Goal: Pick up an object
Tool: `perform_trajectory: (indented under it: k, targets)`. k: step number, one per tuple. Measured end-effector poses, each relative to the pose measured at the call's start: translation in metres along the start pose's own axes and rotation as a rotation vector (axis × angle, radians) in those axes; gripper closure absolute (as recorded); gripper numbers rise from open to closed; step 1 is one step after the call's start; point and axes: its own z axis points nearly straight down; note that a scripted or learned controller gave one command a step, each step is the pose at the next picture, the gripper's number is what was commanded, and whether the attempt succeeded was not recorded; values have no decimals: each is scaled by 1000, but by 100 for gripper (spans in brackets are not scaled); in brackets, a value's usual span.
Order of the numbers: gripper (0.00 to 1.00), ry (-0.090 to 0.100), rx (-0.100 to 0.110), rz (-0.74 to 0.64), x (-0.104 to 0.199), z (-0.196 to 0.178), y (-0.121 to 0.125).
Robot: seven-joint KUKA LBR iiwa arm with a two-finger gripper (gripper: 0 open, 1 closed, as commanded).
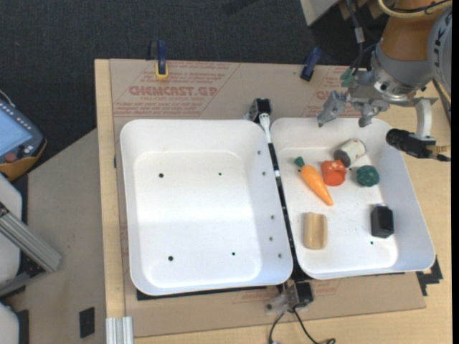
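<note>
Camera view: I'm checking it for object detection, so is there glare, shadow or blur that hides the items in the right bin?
Camera view: even light, no strong glare; carrot and black block sharp, with faint shadows; end effector slightly soft.

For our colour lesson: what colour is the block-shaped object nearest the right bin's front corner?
Black, clearest in the camera view.

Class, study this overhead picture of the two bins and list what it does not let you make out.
1. Arm: cut off by the camera view's top and right edges.
2. Small cylinder: its material is too small to tell.
3. Teal object: its identity is too small and blurred to tell.
4. Blue item at the left edge: cut off by the frame.
</note>
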Motion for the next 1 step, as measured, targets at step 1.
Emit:
perform_trajectory:
  k: [1]
  targets:
    - [0, 2, 15, 7, -40, 102, -85]
